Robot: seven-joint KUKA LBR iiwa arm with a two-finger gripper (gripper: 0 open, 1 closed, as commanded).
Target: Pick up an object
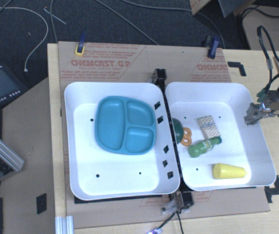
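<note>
The right bin point(236, 97) holds a yellow block point(229, 171) near its front, a green bottle point(203, 147) in the middle, an orange pretzel-shaped piece point(186, 136), a dark green round object point(177, 128) against the left wall, and a small checkered packet point(208, 126). A blue divided plate point(126, 125) lies in the left bin point(81, 150). My gripper point(254, 115) hangs at the right bin's right rim, away from all the objects, with nothing visible in it.
Black clips run along the divider point(164, 130) between the bins. Cables point(270, 48) trail near the arm at the right edge. A cardboard sheet point(110, 57) lies under both bins.
</note>
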